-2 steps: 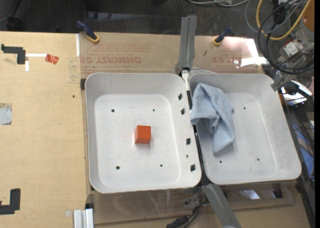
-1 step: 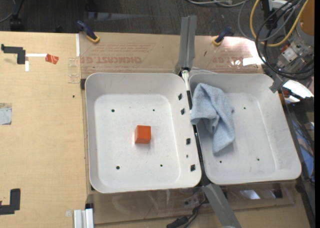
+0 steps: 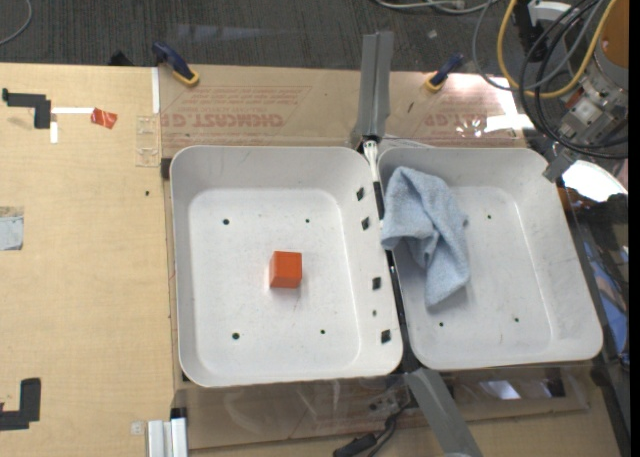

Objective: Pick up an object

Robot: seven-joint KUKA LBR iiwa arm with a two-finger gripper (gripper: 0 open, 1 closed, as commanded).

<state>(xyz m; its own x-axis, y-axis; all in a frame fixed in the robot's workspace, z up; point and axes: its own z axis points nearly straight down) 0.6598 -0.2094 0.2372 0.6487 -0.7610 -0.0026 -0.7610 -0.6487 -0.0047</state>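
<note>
Orange-red block (image 3: 286, 270), small cube, sits flat on the floor of the left bin (image 3: 200, 245), a little left of and below that bin's centre. Nothing touches it; white floor all round, with small dark holes dotted about.

Right bin (image 3: 560, 275) holds a pale blue cloth (image 3: 432, 235), crumpled, lying against the bin's left side. Upper part bunched near the inner wall, a narrower fold trailing down toward the bin's middle. Cloth and block well apart, one bin each, divider rims between them.

The two bins butt against each other along the centre, small black clips along the join. Grey bar (image 3: 374, 85) runs up from the join at the far side; another grey strut (image 3: 445, 415) angles out below the near edge.

Arm (image 3: 600, 95): part of it visible at the upper right corner, above and beyond the right bin's far corner, wrapped in black and yellow cables. Claw itself not made out among the cabling and glare; cannot tell its opening or whether it has anything.

Brown cardboard sheet (image 3: 260, 110) lies behind the bins, printed lettering reversed. Two blue-and-yellow clamps (image 3: 175, 62) pin its far edge. Pale wooden benchtop (image 3: 80, 265) to the left, with a small red tag (image 3: 104, 118) on it and black brackets
</note>
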